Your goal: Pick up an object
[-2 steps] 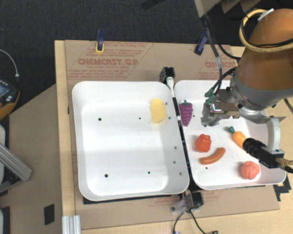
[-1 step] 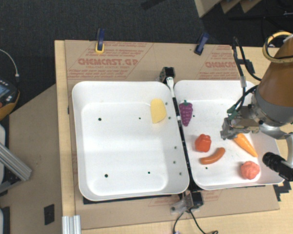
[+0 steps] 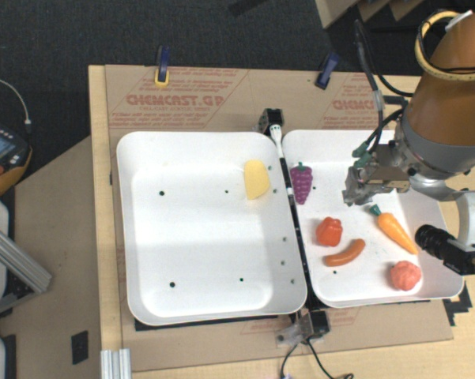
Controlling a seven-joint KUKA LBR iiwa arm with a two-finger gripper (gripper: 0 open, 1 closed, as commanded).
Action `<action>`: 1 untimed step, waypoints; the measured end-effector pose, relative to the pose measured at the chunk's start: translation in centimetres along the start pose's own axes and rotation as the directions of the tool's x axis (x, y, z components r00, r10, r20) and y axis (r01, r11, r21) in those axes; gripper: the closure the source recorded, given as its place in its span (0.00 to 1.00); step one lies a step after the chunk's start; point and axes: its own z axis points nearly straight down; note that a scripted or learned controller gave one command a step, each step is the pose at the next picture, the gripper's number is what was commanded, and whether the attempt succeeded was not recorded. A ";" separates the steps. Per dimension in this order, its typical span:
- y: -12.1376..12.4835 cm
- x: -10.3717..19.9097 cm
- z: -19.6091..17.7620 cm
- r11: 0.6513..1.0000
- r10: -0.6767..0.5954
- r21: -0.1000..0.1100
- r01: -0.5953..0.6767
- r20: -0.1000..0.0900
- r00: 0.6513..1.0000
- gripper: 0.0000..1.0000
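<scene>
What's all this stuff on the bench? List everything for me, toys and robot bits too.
White bins: two, side by side on a brown board.
Yellow block: one, left bin, near its right wall.
Purple grapes: one bunch, right bin, by its left wall.
Red pepper: one, right bin, middle.
Sausage: one, orange-red, below the pepper.
Carrot: one, orange, right bin.
Pink ball: one, right bin, front corner.
Blue clamps: two, board's far edge.
Arm: one, grey and orange, right side.
Pincer: one, over the right bin.

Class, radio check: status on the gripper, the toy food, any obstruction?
Gripper above right bin, nothing seen held. Carrot just beside it, untouched. Nothing blocking.
</scene>
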 end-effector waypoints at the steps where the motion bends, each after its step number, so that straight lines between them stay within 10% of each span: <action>1: -0.6 -9.9 14.0 1.000 0.018 0.020 -0.018 0.002 1.000 1.00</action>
